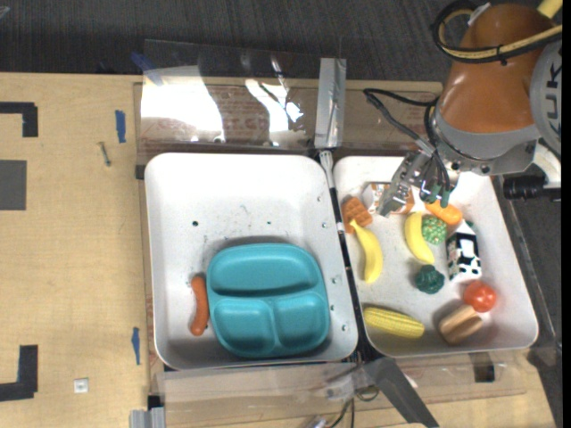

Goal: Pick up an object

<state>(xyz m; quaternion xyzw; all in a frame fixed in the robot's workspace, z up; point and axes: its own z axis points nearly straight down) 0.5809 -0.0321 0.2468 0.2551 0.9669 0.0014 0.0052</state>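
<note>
— Nearest, what lies there?

— Corn (393, 322) and a bun (459, 323) along the near wall of the right bin (522, 315), tomato (481, 297) just beyond.

— And the left bin (178, 194)?

— Teal tray (268, 300) at its near side, sausage (199, 304) just left of it; bare white floor beyond.

— The gripper (409, 188)?

— At the right bin's far left part, near a banana (368, 250). Whether its jaws are apart I cannot tell.

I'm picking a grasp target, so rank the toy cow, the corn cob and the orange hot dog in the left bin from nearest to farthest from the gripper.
From the gripper:
1. Toy cow, right bin, just below and right.
2. Corn cob, right bin's near edge.
3. Orange hot dog, left bin, beside the teal tray.
</note>
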